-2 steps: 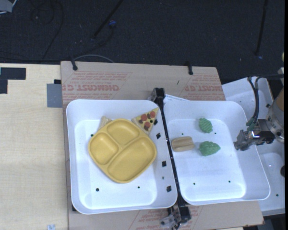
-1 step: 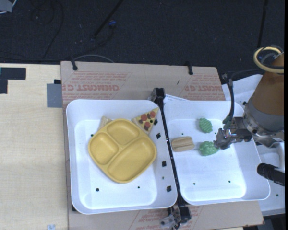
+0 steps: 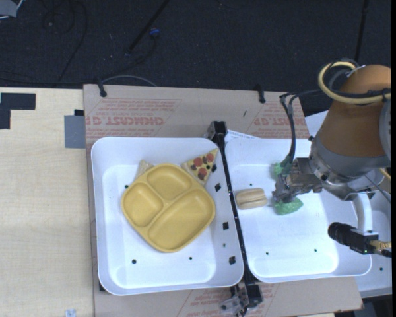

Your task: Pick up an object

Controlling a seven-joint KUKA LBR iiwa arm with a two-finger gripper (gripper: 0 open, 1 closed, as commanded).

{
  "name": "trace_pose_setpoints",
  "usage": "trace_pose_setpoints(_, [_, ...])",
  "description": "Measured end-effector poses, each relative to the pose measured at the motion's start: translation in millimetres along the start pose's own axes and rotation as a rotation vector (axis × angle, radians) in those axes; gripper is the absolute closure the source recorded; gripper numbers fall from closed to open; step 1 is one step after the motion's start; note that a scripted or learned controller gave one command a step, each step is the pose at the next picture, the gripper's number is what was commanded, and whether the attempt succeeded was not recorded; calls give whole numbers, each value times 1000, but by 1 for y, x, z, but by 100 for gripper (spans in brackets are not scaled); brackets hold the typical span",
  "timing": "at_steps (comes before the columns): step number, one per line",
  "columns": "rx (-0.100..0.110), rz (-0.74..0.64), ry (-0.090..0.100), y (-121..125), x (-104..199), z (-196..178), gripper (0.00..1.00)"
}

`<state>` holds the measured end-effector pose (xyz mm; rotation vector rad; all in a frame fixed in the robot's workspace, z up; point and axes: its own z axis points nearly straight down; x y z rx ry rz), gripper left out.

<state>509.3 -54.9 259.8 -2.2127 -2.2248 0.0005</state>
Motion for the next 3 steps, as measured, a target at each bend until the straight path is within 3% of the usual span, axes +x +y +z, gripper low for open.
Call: trace_pose_setpoints(3, [1, 0, -1, 2, 165, 17, 100])
